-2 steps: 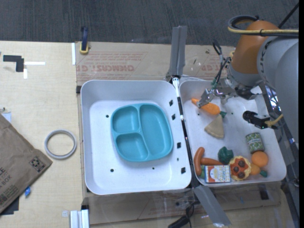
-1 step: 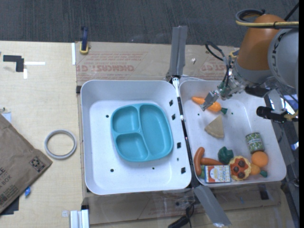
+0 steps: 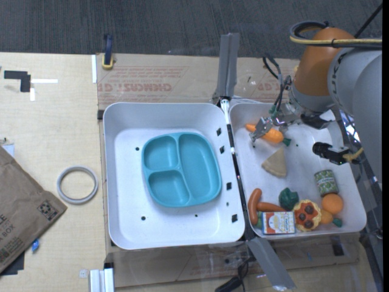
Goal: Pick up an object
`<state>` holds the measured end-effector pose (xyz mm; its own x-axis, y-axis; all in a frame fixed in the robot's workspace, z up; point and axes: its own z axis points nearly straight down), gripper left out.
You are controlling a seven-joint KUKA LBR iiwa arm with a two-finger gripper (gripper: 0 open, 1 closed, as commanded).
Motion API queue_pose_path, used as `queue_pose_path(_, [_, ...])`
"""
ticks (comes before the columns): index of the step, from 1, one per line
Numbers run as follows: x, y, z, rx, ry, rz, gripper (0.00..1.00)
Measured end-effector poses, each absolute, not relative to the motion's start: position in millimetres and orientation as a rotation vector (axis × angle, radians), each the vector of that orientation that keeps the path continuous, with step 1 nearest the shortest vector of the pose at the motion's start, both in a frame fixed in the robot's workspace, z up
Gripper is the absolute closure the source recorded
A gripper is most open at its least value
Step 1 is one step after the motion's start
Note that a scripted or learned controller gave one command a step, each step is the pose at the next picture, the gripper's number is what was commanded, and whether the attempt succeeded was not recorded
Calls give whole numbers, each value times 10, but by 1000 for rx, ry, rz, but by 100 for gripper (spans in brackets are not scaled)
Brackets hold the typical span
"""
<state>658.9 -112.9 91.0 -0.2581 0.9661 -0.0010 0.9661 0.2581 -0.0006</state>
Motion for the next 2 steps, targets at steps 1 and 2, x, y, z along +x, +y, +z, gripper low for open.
queue_pose_path(1, [6576,-1136,982,1918,2496,-8,100])
queue_pose_path(2, [6589,-613,1897,2401,2026,-6,100])
